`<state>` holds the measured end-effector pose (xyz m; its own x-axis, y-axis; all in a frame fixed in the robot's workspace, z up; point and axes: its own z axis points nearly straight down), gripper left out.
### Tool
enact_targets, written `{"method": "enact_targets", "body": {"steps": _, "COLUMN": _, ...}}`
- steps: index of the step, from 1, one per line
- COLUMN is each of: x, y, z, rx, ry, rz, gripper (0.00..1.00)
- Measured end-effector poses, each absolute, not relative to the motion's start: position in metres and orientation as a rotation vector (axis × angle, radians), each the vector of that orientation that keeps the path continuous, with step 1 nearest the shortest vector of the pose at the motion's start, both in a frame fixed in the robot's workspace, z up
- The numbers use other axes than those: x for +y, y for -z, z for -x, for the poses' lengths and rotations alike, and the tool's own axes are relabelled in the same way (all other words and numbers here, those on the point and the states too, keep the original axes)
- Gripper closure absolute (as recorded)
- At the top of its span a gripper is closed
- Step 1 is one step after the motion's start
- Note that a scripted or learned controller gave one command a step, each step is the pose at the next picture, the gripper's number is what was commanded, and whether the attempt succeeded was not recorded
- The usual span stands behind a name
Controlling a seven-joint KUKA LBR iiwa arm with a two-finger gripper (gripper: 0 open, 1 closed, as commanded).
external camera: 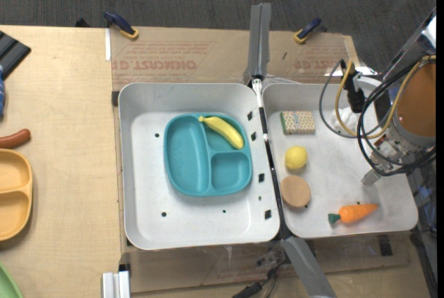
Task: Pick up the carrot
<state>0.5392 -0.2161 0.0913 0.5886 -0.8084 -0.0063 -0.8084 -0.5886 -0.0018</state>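
Tapered orange carrot [356,213] — green-tipped, smooth

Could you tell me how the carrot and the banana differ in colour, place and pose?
The carrot is orange with a green end; the banana is yellow. The carrot lies on the floor of the right bin, the banana across the teal plate in the left bin. The carrot is straight, the banana curved. Both are elongated and lie flat.

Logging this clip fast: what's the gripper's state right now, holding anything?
Gripper: open or closed cannot be told; it sits above the carrot in the right bin, and the carrot lies apart from it.
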Motion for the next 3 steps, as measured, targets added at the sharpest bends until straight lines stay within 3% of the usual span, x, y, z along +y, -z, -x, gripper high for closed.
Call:
{"method": "enact_targets", "body": {"steps": 1, "x": -0.212, "y": -0.223, "z": -0.525, "rx": 1.365, "ry": -0.002, "rz": 2.824, "gripper": 1.00}}
{"method": "enact_targets", "body": {"steps": 2, "x": -0.181, "y": -0.136, "z": -0.516, "rx": 0.807, "ry": -0.008, "rz": 3.032, "gripper": 1.00}}
{"method": "enact_targets", "body": {"steps": 3, "x": -0.221, "y": -0.237, "z": -0.489, "rx": 0.758, "ry": 0.000, "rz": 3.044, "gripper": 1.00}}
